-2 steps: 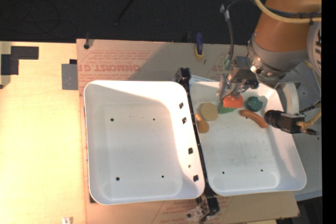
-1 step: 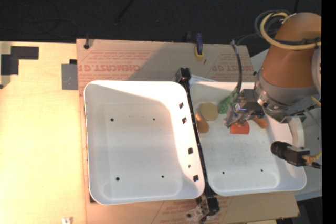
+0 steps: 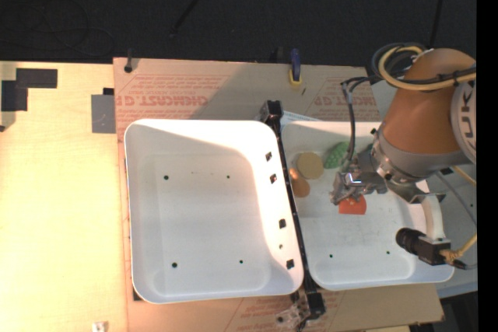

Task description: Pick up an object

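there in the right bin [image 3: 366, 264] lie four small things: one red-orange block [image 3: 354, 205], one green piece [image 3: 337, 155], one tan disc [image 3: 310, 164] and one brown round piece [image 3: 299, 186] just below the disc. the gripper [image 3: 348, 184] hangs right over the red-orange block's upper edge, and whether it is open or closed cannot be told. the left bin [image 3: 156, 276] sits alongside on the bench [image 3: 54, 206].
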`<state>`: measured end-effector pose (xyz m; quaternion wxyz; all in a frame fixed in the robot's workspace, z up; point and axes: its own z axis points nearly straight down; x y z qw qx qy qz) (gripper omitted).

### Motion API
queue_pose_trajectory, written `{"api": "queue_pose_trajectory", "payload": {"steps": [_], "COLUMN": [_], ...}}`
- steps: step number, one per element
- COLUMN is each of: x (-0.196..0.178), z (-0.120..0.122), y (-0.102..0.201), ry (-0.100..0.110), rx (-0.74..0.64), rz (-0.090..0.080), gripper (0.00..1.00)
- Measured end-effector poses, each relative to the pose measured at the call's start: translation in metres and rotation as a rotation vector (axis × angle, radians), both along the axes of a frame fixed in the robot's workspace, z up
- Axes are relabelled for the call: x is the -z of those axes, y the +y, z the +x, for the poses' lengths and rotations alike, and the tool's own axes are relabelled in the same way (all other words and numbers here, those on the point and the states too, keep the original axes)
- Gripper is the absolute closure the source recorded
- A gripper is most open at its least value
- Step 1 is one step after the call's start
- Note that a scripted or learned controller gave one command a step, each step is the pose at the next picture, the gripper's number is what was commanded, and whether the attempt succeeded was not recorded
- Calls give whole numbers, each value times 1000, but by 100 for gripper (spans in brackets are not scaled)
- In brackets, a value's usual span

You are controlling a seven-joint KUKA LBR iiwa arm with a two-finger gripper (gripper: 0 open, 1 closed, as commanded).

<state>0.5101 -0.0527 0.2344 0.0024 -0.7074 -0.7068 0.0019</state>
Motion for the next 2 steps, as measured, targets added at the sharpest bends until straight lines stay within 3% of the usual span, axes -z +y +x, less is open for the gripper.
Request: {"api": "queue_pose_trajectory", "payload": {"steps": [1, 2], "x": [22, 33], "z": [7, 43], "y": [-36, -87], "ry": [0, -5], "rx": [1, 2], "rz": [-1, -3], "gripper": [100, 100]}}
